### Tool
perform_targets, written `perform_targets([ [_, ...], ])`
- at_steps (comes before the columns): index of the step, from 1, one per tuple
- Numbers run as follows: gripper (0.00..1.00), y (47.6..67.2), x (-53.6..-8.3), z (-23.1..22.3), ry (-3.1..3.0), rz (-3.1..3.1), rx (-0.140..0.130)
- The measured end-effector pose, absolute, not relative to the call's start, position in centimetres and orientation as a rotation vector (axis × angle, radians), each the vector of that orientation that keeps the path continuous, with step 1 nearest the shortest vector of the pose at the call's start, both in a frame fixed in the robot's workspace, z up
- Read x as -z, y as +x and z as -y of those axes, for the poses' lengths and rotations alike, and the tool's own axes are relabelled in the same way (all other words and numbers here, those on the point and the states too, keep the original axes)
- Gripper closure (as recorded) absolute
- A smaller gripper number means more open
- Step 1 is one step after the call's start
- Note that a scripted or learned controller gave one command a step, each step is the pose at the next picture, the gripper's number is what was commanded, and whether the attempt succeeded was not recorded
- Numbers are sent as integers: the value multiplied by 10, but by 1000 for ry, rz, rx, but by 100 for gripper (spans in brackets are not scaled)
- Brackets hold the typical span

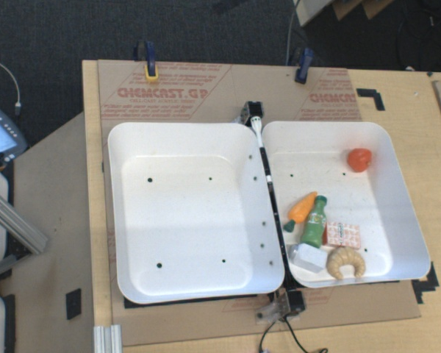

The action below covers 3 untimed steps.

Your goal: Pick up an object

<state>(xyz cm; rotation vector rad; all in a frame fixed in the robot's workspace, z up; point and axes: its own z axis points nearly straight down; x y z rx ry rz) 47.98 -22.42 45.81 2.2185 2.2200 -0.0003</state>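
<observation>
While the surface (pixel 206 79) is carrying two white bins clamped side by side, the left bin (pixel 132 197) is lying bare and the right bin (pixel 397 190) is holding all the things. Most of them are crowding its near left corner, probably because they were dropped there together: a green bottle (pixel 314 223) is lying beside a carrot (pixel 303 207), a croissant (pixel 346 262) is resting near the front wall, a red-patterned packet (pixel 343 234) is sitting just behind it, and a pale block (pixel 309 257) is touching the bottle's base. A tomato (pixel 359 159) is sitting well apart, so I judge it the easiest to pick. About the hand's state I cannot tell. The block is hard to identify.
</observation>
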Motion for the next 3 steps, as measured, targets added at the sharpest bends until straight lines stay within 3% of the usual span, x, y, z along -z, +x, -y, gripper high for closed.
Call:
perform_targets([
  [2, 0, 480, -427, 224, 2222, -2222, 3],
  [3, 100, 481, -439, 225, 2217, -2219, 0],
])
